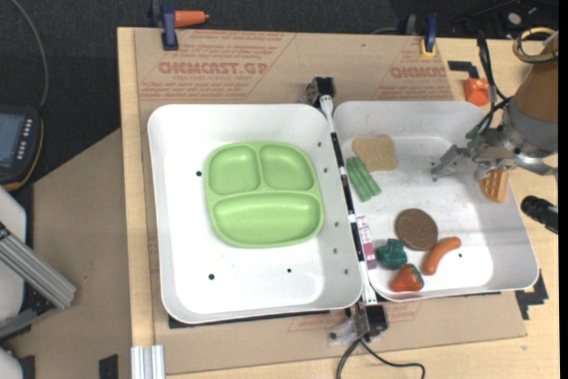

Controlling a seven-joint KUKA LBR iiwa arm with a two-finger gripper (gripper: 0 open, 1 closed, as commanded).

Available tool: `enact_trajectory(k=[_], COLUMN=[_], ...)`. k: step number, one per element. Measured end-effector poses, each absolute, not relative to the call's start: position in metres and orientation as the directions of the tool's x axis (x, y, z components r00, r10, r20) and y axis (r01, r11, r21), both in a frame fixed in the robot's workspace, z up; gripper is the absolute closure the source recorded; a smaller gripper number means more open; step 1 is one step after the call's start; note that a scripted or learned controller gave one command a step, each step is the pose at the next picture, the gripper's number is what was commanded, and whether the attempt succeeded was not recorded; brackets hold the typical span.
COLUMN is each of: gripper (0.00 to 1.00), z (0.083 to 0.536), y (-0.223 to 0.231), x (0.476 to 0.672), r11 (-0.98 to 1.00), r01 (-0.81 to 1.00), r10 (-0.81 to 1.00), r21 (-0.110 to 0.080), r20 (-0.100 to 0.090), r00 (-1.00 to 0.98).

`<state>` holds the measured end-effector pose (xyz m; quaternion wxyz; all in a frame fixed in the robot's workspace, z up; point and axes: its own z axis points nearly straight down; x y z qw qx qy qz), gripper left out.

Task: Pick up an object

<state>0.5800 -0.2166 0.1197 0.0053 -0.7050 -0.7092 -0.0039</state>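
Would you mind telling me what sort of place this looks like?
Probably a robotics lab: an arm over two white bins clamped to a bench, toy food and a green tray inside.

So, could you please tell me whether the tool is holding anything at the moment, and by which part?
Nothing is held: the tool hangs over bare floor of the right bin, with nothing between its tips.

The tabletop (266, 58) is covered by printed brown cardboard. Two white bins, the left bin (177, 217) and the right bin (506, 253), sit side by side on it.

Bright, even overhead light; soft shadows, slightly grainy picture.
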Motion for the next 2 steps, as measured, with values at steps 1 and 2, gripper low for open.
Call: enact_trajectory(k=[1, 2], gripper=[0.00, 1.00], z=[0.083, 0.096], y=[-0.215, -0.220], x=[0.662, 0.662], r11=[0.007, 0.006], r01=[1.000, 1.000], r10=[1.000, 1.000], r21=[-0.010, 0.002], r20=[0.018, 0.002], r00=[-0.006, -0.006])
